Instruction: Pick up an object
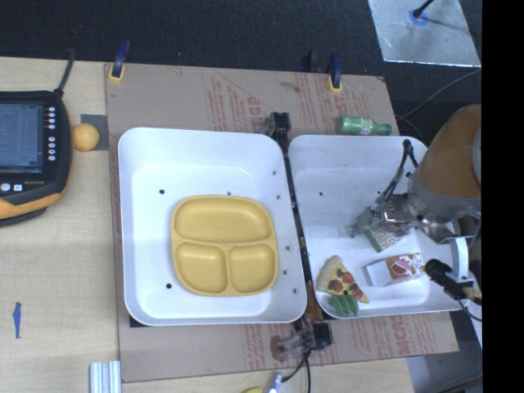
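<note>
White bins: two shallow bins side by side; left bin bears a yellow divided tray, right bin bears the loose items.
Arm: grey body with orange band enters at 3 o'clock; its bulk hides the right bin's 3 o'clock wall and is cut off by the frame.
Gripper: gripper low over the middle of the right bin, fingers a dark metallic tangle; cannot tell how far apart they stand, nor whether anything sits between them.
Checked item: small greenish patterned piece touching the gripper's 6 o'clock side, partly covered; kind not clear.
Pizza slice: toy pizza slice at the right bin's 7 o'clock corner, with a green toy against its 6 o'clock end.
Packet: white packet with red print at 5 o'clock of the gripper, near but apart; lettering too small to read.
Bottle: green bottle lying on the cardboard beyond the right bin's 12 o'clock wall; label unreadable.
Pendant: control pendant at 9 o'clock, cut off by the frame; screen text blurred. Orange ball just beside it.
Cardboard: brown sheet under both bins, faint red printing, illegible.
</note>
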Action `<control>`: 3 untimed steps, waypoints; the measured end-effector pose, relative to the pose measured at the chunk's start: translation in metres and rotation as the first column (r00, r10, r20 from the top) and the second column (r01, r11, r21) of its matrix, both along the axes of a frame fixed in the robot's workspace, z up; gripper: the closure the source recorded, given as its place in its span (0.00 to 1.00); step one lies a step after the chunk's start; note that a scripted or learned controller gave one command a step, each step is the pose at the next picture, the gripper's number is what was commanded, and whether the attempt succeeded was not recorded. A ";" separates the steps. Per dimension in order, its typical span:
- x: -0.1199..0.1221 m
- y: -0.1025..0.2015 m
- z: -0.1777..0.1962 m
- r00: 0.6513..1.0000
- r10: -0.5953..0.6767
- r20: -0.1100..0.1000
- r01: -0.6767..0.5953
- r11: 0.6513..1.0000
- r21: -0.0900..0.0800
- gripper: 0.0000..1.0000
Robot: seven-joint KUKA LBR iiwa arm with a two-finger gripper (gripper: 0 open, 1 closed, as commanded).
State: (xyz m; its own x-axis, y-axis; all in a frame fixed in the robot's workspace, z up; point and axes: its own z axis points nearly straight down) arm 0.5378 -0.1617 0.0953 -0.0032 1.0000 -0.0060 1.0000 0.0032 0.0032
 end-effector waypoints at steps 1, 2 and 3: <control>0.001 -0.001 0.011 1.000 0.005 0.003 -0.005 1.000 -0.001 1.00; -0.039 0.009 0.084 1.000 -0.001 -0.005 0.001 1.000 0.006 1.00; -0.039 0.009 0.084 1.000 0.000 -0.006 0.000 1.000 0.006 0.00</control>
